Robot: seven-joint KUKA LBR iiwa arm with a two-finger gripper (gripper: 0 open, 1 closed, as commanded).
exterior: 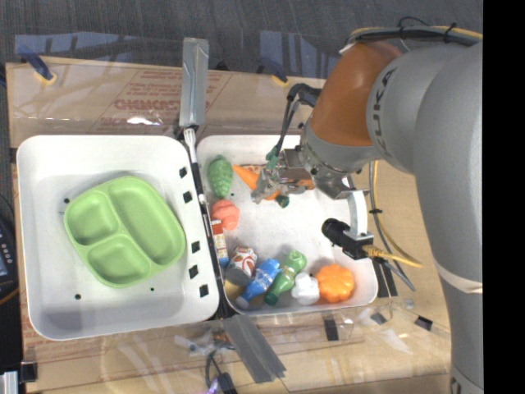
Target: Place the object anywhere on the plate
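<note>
The grey KUKA arm with its orange band (361,80) reaches down into the right shallow white bin (365,290), and its two-finger gripper (275,183) sits low at the bin's far side, right over an orange carrot-shaped toy (246,174) and a small green piece (283,200) just beside it. How far the claw is open, and whether anything is actually between its tips, I cannot tell: the metal parts blur into the toys beneath.

The light green three-compartment plastic plate (125,230) lies in the left white bin (33,220), well apart from the gripper, with the divider between the bins in the way.

The likely target is the carrot, still in the right bin, but that is a judgement. Risks from here:

- The tips may close on the carrot's tapered end and it slips out on the lift.
- The dark green leafy toy (219,174) sits near the carrot and could be nudged or caught along with it.
- A weak hold could drop the object at the divider instead of on the plate.
- The cluster along the near wall, including the orange pumpkin-shaped toy (335,281) and the blue bottle-shaped toy (261,276), seems safely apart.
</note>
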